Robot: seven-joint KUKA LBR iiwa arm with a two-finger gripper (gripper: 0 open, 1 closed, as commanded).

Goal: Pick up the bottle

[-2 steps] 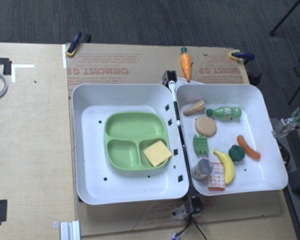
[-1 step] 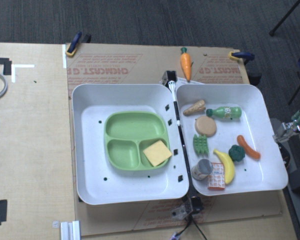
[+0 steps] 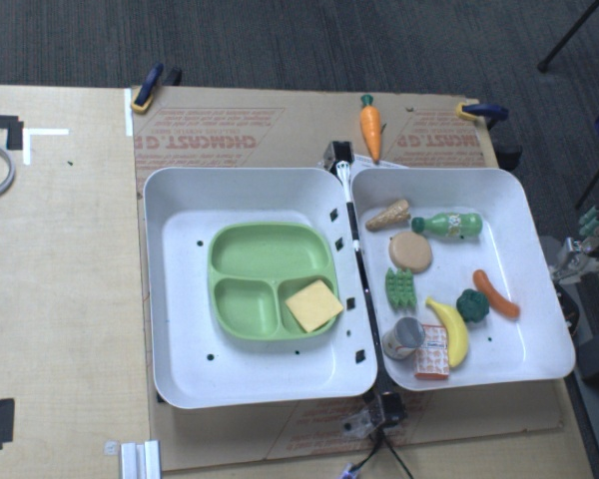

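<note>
Logging the scene from the remote station. The small green plastic bottle with a pale label [image 3: 447,226] is lying on its side in the right-hand shallow white bin [image 3: 535,267], in the far half, its long axis running roughly across the bin. I am not able to tell how the fingers are set.

Risks I am weighing:
- The bottle is round and lying down, so I am expecting it to roll or squirt away if the fingers close off-centre or along its length.
- The tan cone-shaped toy [image 3: 387,215] is sitting just beside the bottle's left end, and the round tan biscuit-like disc [image 3: 411,252] is lying near it below. A descent drifting left is likely to be catching one of these instead.
- A push towards the far wall could be pinning the bottle against it.

Room for moving: I am seeing bare bin floor to the right of the bottle and in front of it, before the orange sausage-shaped toy [image 3: 496,294] and the dark green broccoli toy [image 3: 472,305], which are well apart from it. The far wall is near. The arm's entry side, on the right, is looking open.
</note>
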